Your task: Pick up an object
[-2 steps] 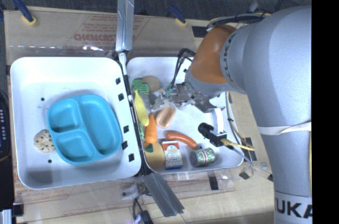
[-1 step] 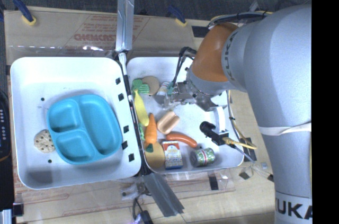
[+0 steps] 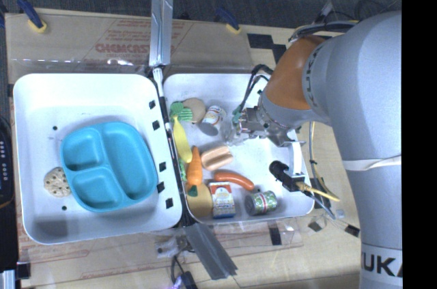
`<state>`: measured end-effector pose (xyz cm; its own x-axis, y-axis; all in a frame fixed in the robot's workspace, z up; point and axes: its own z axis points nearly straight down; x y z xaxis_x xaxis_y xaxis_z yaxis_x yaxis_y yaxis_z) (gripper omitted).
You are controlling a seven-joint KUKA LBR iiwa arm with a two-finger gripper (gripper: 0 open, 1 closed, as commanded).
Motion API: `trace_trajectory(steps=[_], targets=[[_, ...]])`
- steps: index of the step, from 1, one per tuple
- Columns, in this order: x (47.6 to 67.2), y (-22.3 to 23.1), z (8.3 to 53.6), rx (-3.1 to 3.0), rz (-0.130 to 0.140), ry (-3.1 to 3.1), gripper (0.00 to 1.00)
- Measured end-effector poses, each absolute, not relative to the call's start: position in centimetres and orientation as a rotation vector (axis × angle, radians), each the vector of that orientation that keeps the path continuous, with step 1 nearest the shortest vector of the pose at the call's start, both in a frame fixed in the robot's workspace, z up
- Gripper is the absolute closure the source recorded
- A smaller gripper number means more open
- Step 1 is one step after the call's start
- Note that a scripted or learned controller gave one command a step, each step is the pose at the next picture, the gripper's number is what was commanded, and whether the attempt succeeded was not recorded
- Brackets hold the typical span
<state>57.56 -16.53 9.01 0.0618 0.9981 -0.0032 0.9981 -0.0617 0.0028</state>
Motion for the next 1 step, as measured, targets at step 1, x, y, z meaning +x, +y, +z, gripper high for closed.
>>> trace_trajectory(steps=[1], targets=[[51.96, -20.05, 9.11, 2.591, -0.001, 1.782, 1.0]])
